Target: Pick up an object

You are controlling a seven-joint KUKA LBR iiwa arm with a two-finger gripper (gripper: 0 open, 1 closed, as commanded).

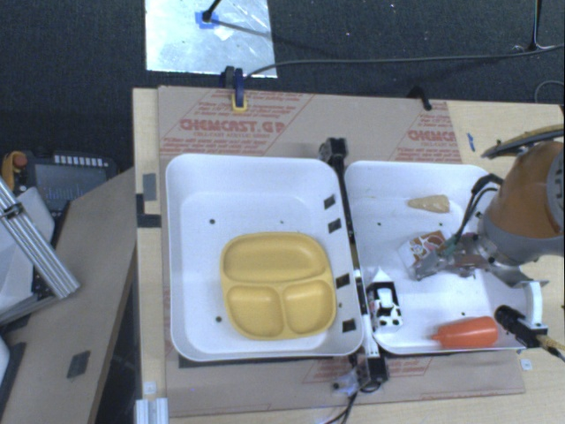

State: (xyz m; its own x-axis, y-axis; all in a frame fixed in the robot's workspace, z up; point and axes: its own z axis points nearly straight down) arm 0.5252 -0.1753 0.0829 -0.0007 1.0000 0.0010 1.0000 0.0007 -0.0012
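Bright, even overhead light (glare on the foil sheet (210, 23)), slightly soft focus.

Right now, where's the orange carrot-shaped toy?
In the camera view, the orange carrot-shaped toy lies at the near edge of the right bin, right of the black-and-white toy.

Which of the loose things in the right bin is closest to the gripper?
The small clear-wrapped item, right beside the gripper; the tan wedge, orange carrot and black-and-white toy lie farther off.
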